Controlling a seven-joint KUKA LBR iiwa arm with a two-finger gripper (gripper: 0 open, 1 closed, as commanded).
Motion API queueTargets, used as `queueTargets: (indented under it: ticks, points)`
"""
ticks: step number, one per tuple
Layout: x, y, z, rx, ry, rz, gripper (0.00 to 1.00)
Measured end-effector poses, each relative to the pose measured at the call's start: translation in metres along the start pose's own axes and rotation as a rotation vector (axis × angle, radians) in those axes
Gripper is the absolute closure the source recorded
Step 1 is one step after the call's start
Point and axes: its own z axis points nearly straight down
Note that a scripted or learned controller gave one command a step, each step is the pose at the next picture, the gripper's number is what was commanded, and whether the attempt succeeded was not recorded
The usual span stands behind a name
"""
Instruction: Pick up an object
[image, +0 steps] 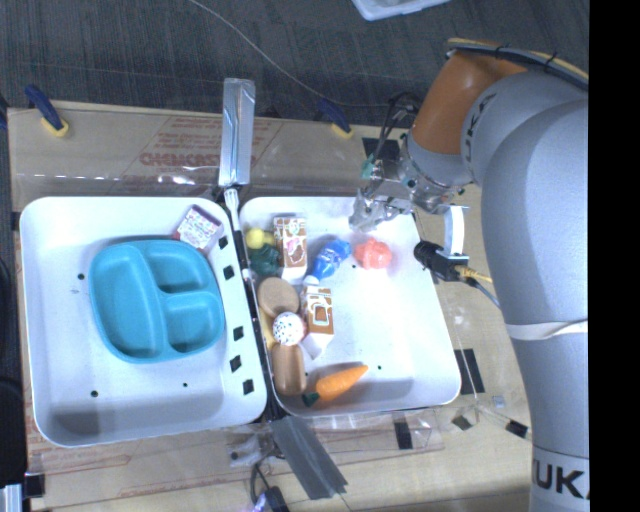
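- Gripper (372, 212): hangs over the far right part of the right bin (425, 330), near its back rim; whether the claw is spread or pressed together cannot be told, and nothing shows in its grasp.
- Red object (375, 254): small, rounded, pinkish-red; lies on the bin floor just below the gripper in the view, apart from it.
- Open room: bare white floor fills the right half of the right bin, from the red object to the front and right walls.
- Blue object (330, 258): just left of the red one.
- Other contents, crowded along the left wall: yellow ball (258, 239), two small cartons (291, 243) (319, 310), dotted white ball (288, 327), carrot (338, 381) at the front.
- Left bin (50, 330): holds a blue divided tray (158, 298); a small packet (199, 228) lies at its far right corner.
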Motion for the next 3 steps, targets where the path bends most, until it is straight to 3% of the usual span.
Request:
queueTargets:
  ticks: [1,2,3]
  points:
    - [0.001,0.0,0.0,0.001,0.0,-0.001,0.0]
    - [0.03,-0.005,0.062,-0.003,-0.003,-0.086,0.0]
    - [0.026,-0.022,0.086,-0.005,-0.002,-0.192,0.0]
